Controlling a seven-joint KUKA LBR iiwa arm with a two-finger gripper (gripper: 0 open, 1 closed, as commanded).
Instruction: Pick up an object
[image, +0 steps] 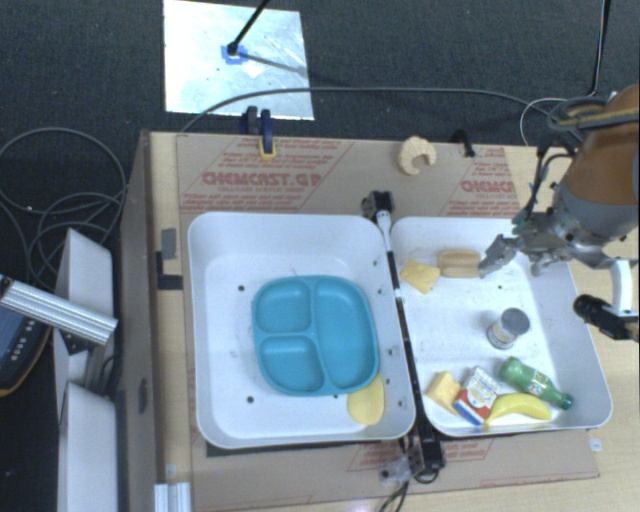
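The arm (598, 170) is seen reaching in from the right, its gripper (497, 256) hung low over the upper part of the right bin (560, 300), just beside a tan bread-like block (459, 263); whether the gripper is open or closed cannot be told. In that bin are also found a yellow wedge (420, 276), a small metal can (508, 327), a green bottle (535, 382) and a glossy banana (518, 408). A smooth blue divided plate (314, 334) is set in the left bin (215, 300).

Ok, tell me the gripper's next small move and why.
Probably a short shift left and down onto the tan block. The gripper hovers just beside its right end in the right bin, with nothing visibly between its fingers. That block is the nearest object; the can and green bottle lie farther off.
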